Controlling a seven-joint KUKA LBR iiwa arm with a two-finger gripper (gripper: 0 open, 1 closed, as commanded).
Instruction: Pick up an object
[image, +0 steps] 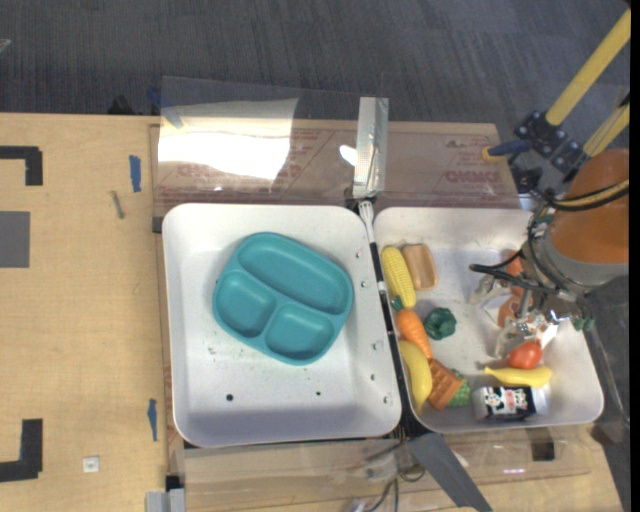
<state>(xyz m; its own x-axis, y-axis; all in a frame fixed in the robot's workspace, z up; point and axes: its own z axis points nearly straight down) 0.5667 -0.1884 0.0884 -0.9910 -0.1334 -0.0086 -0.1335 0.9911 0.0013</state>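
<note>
Camera view. The worktop (70, 300) carries two shallow white bins side by side. The left bin (200, 400) holds a teal divided plate (284, 297) near its centre. The right bin (585, 395) holds the candidate objects: a corn cob (398, 276) and a bread slice (420, 266) at about 11 o'clock, a carrot (413, 331) and a dark green piece (439, 322) near 9 o'clock, a banana (417, 372) and an orange-and-green toy (448, 388) at 7 o'clock, a small black-and-white carton (508, 401) at 6 o'clock, with a yellow piece (521, 376) just above it and a red tomato (525, 354) touching that.

The arm (592, 215) enters at 3 o'clock. The hand (523, 322) sits low over the bin's 4 o'clock sector, directly above the tomato. Whether it is apart or together cannot be told; metal parts and cabling obscure it, and nothing is plainly clamped.

Assessment: the step in hand appears to be the descent onto the tomato. The tomato is round and crowded by the yellow piece, so a centred, vertical approach is advisable. An off-centre closure would likely squeeze it aside. Confirm a secure hold before lifting.
</note>
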